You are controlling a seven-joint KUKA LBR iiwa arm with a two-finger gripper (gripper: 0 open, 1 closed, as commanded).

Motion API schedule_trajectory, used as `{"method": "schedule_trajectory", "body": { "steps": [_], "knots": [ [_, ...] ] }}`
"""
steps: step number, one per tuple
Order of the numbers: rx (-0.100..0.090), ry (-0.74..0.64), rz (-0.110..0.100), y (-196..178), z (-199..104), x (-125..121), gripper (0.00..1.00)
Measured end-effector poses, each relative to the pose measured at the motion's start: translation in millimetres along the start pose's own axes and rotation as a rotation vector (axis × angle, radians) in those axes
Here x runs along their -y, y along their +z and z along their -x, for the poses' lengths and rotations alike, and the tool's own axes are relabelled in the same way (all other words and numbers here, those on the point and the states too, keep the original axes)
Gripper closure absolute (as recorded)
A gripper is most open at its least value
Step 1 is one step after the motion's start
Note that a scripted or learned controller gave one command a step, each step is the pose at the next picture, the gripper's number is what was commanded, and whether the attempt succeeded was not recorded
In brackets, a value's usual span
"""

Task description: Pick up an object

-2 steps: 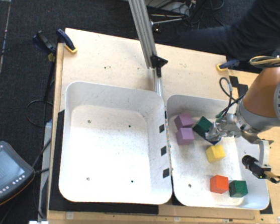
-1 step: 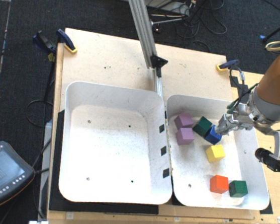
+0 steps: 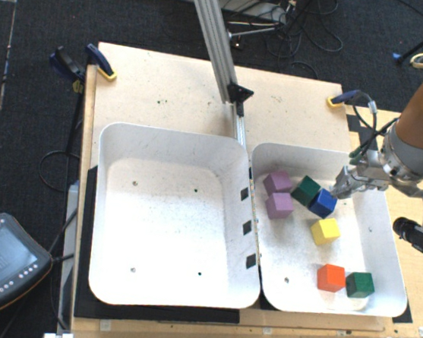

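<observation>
The blue cube (image 3: 323, 203) lies in the right-hand bin (image 3: 385, 247), and every place here is given from it. It looks small, rigid and light, with flat, smooth faces, so two opposite faces should take a pinch well, though they may slip. The gripper (image 3: 345, 185) hangs just up and right of it, at its upper corner; whether it is released or clenched I cannot tell. A dark green cube (image 3: 306, 190) touches its left side and blocks that face. Two purple cubes (image 3: 278, 194) sit further left, a yellow cube (image 3: 325, 230) just below, an orange cube (image 3: 330, 278) and a green cube (image 3: 360, 284) well below.
</observation>
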State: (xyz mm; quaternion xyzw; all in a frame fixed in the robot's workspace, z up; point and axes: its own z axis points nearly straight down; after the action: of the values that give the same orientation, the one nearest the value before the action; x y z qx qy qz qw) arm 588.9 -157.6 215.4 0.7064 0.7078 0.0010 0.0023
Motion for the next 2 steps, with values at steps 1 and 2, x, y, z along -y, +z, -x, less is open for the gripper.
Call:
{"method": "schedule_trajectory", "body": {
  "steps": [1, 2],
  "knots": [
    [-0.004, -0.005, -0.006, 6.9, -52.2, 12.1, 1.00],
    [-0.005, -0.006, -0.004, -9.1, -107.0, 23.9, 1.00]
  ]
}}
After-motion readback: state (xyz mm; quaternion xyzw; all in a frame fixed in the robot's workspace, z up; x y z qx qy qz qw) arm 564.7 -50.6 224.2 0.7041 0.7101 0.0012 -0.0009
